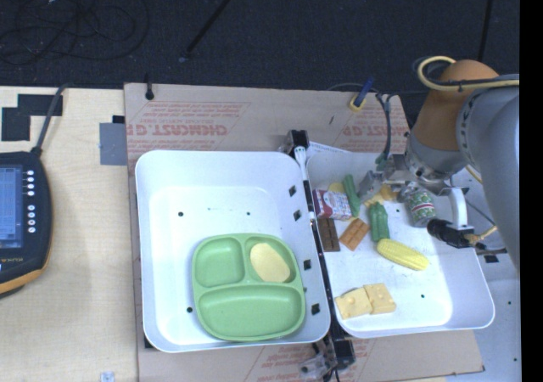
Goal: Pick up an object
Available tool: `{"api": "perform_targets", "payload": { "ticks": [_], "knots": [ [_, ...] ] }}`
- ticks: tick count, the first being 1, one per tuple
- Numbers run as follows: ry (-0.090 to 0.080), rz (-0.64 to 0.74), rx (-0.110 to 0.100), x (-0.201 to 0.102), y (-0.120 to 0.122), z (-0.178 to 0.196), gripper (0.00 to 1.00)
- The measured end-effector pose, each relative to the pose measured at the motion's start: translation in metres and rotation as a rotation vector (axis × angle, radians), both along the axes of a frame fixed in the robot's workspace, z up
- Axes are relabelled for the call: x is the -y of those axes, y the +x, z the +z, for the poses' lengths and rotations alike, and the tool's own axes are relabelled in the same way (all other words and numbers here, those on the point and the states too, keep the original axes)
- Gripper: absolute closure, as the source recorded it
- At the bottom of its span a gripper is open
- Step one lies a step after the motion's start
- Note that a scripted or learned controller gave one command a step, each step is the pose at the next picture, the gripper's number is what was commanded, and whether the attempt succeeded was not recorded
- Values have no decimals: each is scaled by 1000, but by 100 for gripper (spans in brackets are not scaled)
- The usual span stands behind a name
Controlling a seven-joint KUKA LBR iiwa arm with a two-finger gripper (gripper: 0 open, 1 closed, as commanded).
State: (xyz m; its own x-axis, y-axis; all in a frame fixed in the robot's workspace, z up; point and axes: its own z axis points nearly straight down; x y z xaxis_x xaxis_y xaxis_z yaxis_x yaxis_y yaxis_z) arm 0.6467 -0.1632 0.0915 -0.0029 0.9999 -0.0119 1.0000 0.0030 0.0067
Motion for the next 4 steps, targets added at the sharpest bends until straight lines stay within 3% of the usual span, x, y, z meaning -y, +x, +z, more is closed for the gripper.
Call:
{"api": "perform_targets", "payload": {
  "ticks": [1,2,3,4],
  "knots": [
    [-12,-9,3,-8,-3,-1,0],
    [11,-6,-10,-13,-54,-3,0],
    [13,-7,-8,35,-106,-3,0],
    [23,-2,-29,16,-24,-5,0]
  ]
}}
